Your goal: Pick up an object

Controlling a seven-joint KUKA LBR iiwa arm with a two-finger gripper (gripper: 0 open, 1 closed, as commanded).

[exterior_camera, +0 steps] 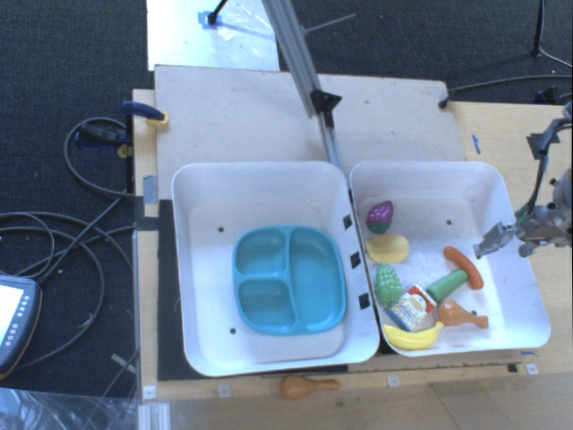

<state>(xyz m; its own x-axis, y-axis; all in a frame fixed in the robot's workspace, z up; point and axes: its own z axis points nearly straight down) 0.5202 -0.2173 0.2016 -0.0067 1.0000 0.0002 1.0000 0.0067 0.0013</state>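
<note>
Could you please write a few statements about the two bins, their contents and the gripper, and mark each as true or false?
1. The divided turquoise plastic tray lies in the left white bin. True.
2. The purple toy grapes sit in the left bin. False: they are in the right white bin, near its left wall.
3. The yellow toy banana lies at the right bin's near edge. True.
4. The gripper holds the orange toy carrot. False: the carrot lies on the bin floor, apart from the gripper.
5. An orange toy lies on the bench outside the bins. True.
</note>
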